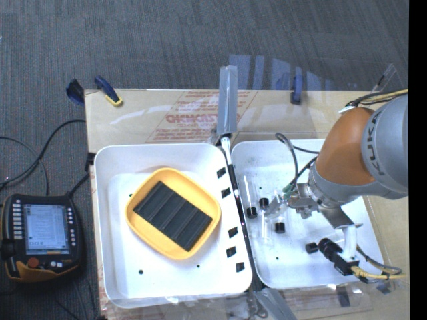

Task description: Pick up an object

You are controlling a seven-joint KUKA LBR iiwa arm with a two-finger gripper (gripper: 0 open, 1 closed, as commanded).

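Two white bins on my bench. Yellow tray (173, 212) lies mid left bin (107, 179). Gripper (275, 213) sits low over right bin (257, 153), near its left wall; finger state I cannot tell.

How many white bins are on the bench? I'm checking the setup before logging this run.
2. The left bin holds a yellow tray; the right bin lies beside it, under the arm.

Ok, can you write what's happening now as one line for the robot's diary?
arm: over right bin | gripper: low in right bin | yellow dish: left bin, untouched | pick: not done
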